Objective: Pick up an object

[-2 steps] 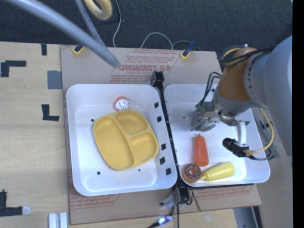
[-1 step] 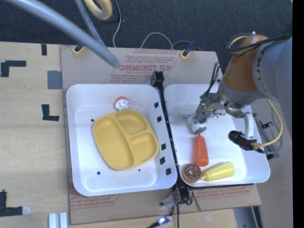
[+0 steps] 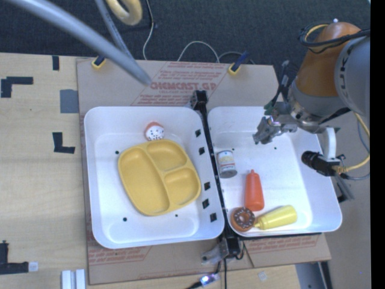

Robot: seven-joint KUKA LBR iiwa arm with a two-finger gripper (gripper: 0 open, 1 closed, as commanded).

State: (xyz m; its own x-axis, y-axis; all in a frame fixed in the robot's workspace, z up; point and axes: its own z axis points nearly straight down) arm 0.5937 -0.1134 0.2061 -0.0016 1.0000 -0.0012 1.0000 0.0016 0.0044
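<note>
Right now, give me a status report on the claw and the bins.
Claw over right bin, upper part, nothing seen in it. Orange bottle, yellow bottle, donut, small can lying untouched. Nothing blocking.

Two white bins, the left [image 3: 99, 161] and the right [image 3: 313, 185], sit side by side on a brown cardboard sheet [image 3: 180, 83] printed with red lettering, atop a light wooden bench [image 3: 36, 179]; a white cable [image 3: 195, 47] loops at the sheet's far edge.
</note>
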